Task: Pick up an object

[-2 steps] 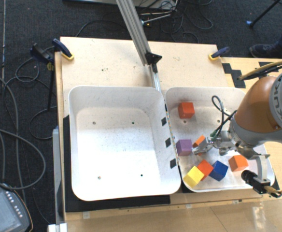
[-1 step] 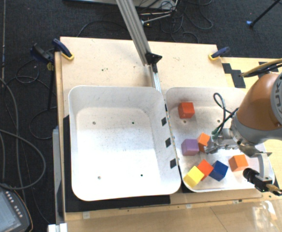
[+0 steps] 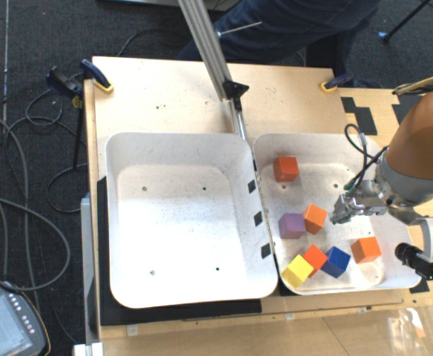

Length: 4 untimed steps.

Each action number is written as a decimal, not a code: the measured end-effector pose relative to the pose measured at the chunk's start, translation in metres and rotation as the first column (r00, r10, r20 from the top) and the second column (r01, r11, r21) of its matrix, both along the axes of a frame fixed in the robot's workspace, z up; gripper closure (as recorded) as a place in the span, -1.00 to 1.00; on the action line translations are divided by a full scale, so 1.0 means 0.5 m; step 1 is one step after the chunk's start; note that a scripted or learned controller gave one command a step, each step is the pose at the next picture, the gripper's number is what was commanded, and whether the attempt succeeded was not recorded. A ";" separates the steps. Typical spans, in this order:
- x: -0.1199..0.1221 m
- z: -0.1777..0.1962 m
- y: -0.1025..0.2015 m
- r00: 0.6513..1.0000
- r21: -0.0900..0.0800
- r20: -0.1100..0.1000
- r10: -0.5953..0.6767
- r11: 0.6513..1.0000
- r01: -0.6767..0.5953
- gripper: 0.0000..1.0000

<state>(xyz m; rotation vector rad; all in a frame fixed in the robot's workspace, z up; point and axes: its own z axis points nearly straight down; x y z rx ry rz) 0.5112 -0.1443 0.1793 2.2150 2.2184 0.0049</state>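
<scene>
Claw (image 3: 344,211) low over right bin (image 3: 328,145), reaching in from right edge of view; finger spread too blurred to tell, nothing seen pinched between them. Grey arm (image 3: 418,154) with orange band above wrist, cables trailing along it.

Nearest block: orange cube (image 3: 315,217), just left of claw tip, near or touching, contact not resolvable. Purple cube (image 3: 291,225) touching that orange cube on its left side. Second orange cube (image 3: 366,249) below and slightly right of claw, apart from it, near bin's front right corner. Blue cube (image 3: 336,261) below claw, beside red-orange cube (image 3: 315,256), itself pressed against yellow cube (image 3: 298,271); these three in a row along front rim. Another red-orange cube (image 3: 285,168) alone toward back of bin, well apart from claw.

Right bin holding all seven cubes. Left bin (image 3: 120,199) white, speckled with dark flecks. Both bins side by side on pale wooden bench (image 3: 164,95), rims touching at centre. Metal rod (image 3: 205,35) slanting down from top of view to junction between bins. Clamps (image 3: 90,76) at bench's back left corner.
</scene>
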 end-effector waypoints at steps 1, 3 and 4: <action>-0.007 0.089 -0.003 1.000 0.000 -0.001 0.001 1.000 -0.001 1.00; 0.010 0.183 0.117 1.000 0.004 -0.005 0.008 1.000 -0.008 1.00; 0.015 0.184 0.218 1.000 0.004 -0.006 0.007 1.000 -0.007 1.00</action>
